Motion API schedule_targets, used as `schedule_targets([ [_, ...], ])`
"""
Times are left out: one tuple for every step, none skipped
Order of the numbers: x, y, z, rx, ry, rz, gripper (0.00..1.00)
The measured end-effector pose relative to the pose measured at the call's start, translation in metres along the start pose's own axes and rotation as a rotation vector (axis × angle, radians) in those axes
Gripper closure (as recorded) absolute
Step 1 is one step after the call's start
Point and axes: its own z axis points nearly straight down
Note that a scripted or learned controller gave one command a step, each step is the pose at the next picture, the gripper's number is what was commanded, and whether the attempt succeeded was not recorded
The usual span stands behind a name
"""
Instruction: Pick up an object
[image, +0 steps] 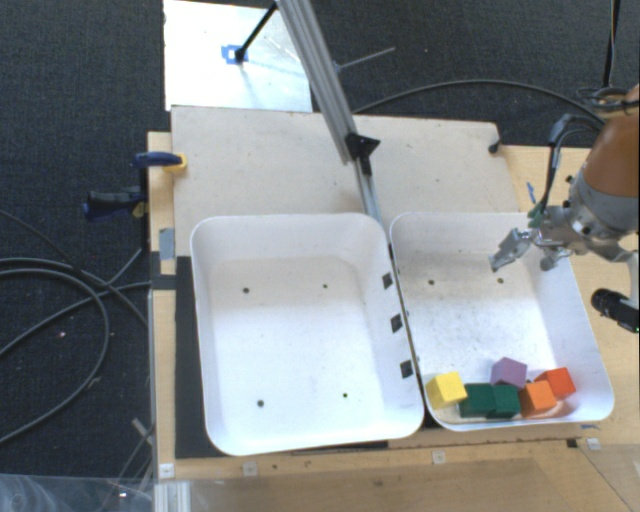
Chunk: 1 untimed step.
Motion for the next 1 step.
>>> schedule_targets([
  [0.0313,-0.0276,-0.0822,-0.008,-0.001,-0.003,0.00],
])
